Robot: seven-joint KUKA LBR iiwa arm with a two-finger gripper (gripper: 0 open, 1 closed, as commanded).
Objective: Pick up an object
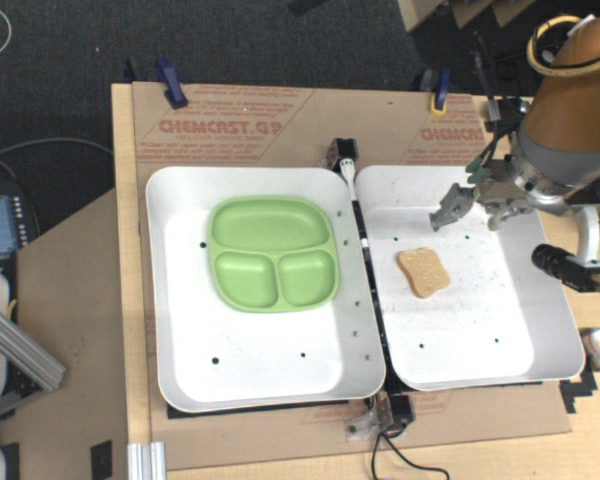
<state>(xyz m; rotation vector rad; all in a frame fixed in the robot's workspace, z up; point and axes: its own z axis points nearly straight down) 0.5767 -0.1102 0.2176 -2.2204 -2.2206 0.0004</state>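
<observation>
A small tan bread-shaped toy slice [424, 272] lies mid-right bin [500, 353]; probably light and slightly soft, best pinched across its narrow sides. The grey gripper [475, 206], jaws spread and empty, hovers near the bin's far edge.

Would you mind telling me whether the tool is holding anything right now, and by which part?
Nothing is held. The tool hangs open above the right bin, and the slice of bread lies apart from it on the bin floor.

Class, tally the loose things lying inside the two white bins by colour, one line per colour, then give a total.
Green, the moulded plastic three-compartment tray in the left bin: 1
Tan, the flat toast-shaped slice in the right bin: 1
Total: 2
</observation>
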